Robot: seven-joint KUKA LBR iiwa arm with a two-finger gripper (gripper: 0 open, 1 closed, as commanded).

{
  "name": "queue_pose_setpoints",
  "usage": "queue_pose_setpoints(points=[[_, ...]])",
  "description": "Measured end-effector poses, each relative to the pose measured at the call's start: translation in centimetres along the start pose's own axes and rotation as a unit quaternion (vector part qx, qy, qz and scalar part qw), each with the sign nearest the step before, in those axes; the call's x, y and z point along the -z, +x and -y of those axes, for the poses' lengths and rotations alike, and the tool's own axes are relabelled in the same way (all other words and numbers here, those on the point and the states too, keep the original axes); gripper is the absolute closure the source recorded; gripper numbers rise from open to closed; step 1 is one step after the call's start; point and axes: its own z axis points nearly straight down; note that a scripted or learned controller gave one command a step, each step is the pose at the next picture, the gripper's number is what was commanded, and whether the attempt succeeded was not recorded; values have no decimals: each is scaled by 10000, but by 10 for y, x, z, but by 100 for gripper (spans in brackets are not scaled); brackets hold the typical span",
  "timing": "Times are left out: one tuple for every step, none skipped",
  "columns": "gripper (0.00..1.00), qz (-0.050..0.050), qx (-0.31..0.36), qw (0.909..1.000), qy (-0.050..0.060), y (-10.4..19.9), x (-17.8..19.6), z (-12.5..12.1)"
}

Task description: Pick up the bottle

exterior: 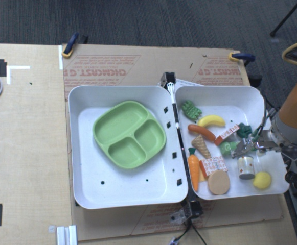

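Right bin (pixel 250 97) crowded, bottle (pixel 246 167) beside lemon (pixel 262 180), end effector (pixel 250 146) above

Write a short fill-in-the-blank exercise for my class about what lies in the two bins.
1. The green divided plate lies in the ____ bin.
2. The banana is coloured ____.
3. The carrot lies in the ____ bin, near the divider.
4. The gripper hovers over the ____ bin.

Missing words: left; yellow; right; right
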Motion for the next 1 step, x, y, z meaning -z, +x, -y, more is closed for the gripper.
queue_pose_setpoints(points=[[100, 3, -15, 10000, -1, 0, 10, 0]])
